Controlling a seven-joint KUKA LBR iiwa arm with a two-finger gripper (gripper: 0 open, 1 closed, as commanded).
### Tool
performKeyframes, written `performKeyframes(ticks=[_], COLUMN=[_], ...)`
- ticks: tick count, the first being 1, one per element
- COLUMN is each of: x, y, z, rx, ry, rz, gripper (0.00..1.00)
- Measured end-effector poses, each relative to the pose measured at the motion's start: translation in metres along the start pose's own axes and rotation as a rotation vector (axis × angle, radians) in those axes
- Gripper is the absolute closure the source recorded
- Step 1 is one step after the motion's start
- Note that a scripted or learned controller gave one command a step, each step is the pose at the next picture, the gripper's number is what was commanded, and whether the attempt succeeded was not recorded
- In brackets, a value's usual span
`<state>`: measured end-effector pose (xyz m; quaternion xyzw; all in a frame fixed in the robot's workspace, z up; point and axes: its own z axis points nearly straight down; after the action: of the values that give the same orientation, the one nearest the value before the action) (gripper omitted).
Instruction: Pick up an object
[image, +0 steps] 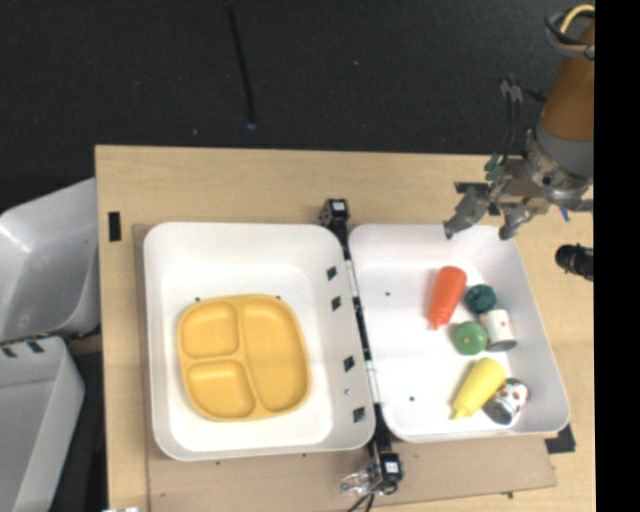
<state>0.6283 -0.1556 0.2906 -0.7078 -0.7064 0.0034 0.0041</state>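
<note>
The right bin (400, 280) holds an orange carrot-like piece (446, 294), a dark teal piece (480, 297), a small white can (498, 328), a green round piece (468, 339), a yellow piece (476, 387) and a small white-and-red item (508, 400). My gripper (485, 224) hangs above the bin's far right corner, open, its two dark fingers spread with nothing between them. It is up and to the right of the carrot.
The left bin (160, 300) holds a yellow divided plate (243, 355). A black clip (334, 211) sits at the far end of the seam between the bins. A dark object (574, 260) lies on the bench right of the right bin.
</note>
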Motion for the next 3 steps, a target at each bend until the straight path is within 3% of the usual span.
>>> performKeyframes(ticks=[1,3], x=[0.0,0.0], y=[0.002,-0.001], z=[-0.008,0.097], rx=[-0.012,-0.006], ry=[-0.001,-0.002], rz=[-0.002,0.001], gripper=[0.0,0.0])
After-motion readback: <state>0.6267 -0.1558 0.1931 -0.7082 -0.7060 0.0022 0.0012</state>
